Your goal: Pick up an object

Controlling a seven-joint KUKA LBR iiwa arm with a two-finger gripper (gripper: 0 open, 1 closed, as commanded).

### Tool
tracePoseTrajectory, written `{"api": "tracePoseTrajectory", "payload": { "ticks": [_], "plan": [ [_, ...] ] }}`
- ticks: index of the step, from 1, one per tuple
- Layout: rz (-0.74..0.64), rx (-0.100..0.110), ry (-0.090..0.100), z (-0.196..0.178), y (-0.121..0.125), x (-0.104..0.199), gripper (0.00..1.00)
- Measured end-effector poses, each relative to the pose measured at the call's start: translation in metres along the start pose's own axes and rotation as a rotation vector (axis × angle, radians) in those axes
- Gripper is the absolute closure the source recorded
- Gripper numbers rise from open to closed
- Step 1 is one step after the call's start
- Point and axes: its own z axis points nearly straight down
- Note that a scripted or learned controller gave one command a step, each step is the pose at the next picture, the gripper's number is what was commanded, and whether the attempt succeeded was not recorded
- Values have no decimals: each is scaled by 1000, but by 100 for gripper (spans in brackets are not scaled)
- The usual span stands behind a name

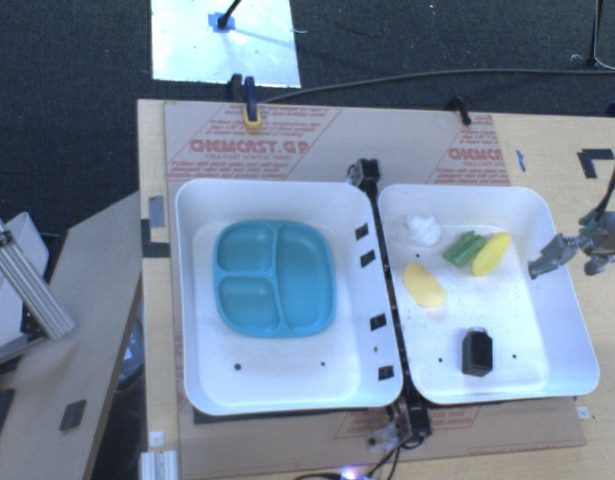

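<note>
The gripper point(559, 256) sits over the right rim of the right bin point(562, 363), at the view's right edge, and holds nothing; whether its fingers are parted or closed cannot be determined. In that bin lie a white crumpled item point(423, 230) near the far left corner, a green object point(459, 248) touching a yellow object point(491, 253) just to its right, a paler yellow piece point(423, 285) nearer the divider, and a black block point(476, 352) toward the near wall, all well apart from the gripper with nothing between. The left bin point(202, 368) holds a blue compartment plate point(276, 277).
</note>
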Motion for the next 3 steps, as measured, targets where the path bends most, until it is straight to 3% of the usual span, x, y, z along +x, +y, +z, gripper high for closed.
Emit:
{"api": "tracePoseTrajectory", "payload": {
  "ticks": [1,3],
  "plan": [
    [-4,-11,-3,-6,2,1,0],
    [-2,-10,-2,115,13,-2,0]
  ]
}}
